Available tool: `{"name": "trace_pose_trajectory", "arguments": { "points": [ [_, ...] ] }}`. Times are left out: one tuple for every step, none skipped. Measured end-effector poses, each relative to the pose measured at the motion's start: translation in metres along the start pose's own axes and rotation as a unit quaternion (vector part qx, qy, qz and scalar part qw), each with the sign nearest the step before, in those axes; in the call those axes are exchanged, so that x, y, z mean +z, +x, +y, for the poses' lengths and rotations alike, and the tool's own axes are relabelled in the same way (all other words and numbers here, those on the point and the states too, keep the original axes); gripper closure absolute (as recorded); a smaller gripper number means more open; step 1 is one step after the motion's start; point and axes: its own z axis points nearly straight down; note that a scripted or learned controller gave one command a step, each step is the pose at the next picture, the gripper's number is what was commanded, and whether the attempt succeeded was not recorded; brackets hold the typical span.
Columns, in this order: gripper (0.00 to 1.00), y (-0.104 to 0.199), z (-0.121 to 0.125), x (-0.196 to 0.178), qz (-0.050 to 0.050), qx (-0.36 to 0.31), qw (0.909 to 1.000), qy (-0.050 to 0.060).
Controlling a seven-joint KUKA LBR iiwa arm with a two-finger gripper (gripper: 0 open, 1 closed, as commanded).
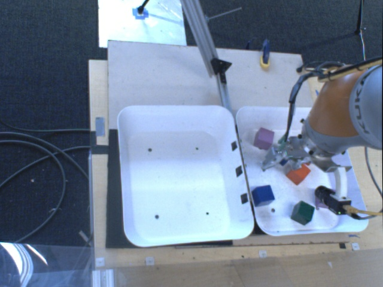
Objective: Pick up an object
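Four small blocks lie in the right bin (279,215): a purple one (263,139) at the back left, an orange one (298,174) in the middle, a blue one (263,195) by the left wall and a green one (303,212) at the front. My gripper (283,156) hangs low inside this bin, between the purple block and the orange block. Its metal tip sits just above and left of the orange block. The arm's body hides whether anything is between its tips.
The left bin (173,109) stands beside the right one, sharing a divider with black clips. A slanted metal pole (202,33) crosses the back of the bench. A yellow clamp (264,59) sits at the far edge. Cables lie on the floor at left.
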Motion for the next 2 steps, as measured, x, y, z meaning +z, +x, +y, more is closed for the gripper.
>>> {"name": "trace_pose_trajectory", "arguments": {
  "points": [
    [0.0,0.0001,0.0001,-0.0001,0.0,0.0,1.0,0.0],
    [0.0,0.0002,0.0001,-0.0001,0.0,0.0,1.0,0.0]
  ]
}}
